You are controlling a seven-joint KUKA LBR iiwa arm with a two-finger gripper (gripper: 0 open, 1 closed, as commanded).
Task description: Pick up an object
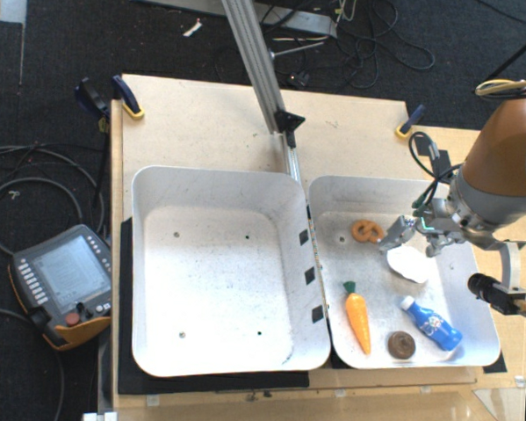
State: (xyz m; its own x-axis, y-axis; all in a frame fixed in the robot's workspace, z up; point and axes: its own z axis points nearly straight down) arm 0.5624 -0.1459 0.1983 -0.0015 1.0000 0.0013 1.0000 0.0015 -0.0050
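Blue bottle [432, 325] bears a label, writing perhaps too small to read.

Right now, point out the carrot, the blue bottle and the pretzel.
carrot [357, 321], camera view, middle of the orange body.
blue bottle [435, 328], camera view, on the label area mid-body.
pretzel [366, 231], camera view, on its looped centre.

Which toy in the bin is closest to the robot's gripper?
The flat white piece, right beneath the gripper. The pretzel sits a little farther left; the carrot, blue bottle and brown cookie lie nearer the bin's front.
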